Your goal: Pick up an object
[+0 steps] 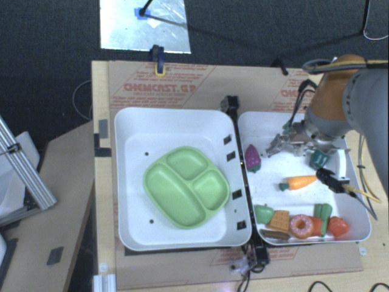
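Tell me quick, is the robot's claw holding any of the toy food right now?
Gripper: over the right bin, beside the purple toy, nothing between its fingers; open or shut cannot be told.

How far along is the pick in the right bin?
Nothing looks picked yet. The gripper sits low over the right bin, near the purple toy, with nothing visibly between its fingers. The carrot, donut and other toys lie on the bin floor. The green divided plate rests in the left bin. Grasp and lift remain.
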### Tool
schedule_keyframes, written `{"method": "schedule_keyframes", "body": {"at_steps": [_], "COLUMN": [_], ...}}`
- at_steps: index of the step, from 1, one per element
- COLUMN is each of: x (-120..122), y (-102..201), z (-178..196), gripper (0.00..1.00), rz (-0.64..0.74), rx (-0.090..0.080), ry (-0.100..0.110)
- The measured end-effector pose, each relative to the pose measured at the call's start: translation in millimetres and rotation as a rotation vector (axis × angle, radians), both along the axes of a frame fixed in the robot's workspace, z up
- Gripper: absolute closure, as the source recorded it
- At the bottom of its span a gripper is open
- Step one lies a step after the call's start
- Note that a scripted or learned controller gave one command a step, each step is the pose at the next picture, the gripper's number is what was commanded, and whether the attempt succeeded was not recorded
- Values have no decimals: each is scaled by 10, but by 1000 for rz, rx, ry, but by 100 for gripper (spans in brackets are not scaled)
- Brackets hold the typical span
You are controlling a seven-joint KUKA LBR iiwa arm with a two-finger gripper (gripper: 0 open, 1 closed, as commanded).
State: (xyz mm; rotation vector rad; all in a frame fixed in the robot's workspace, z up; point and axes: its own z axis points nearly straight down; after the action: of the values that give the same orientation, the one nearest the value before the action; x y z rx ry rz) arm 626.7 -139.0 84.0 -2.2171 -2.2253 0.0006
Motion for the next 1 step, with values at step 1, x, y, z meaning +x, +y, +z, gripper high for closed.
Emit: {"method": "schedule_keyframes", "body": {"at_steps": [1], "x": [15], "y": [0], "z": [124], "gripper": [100], "rz": [0], "rx": [0], "ry": [-5]}}
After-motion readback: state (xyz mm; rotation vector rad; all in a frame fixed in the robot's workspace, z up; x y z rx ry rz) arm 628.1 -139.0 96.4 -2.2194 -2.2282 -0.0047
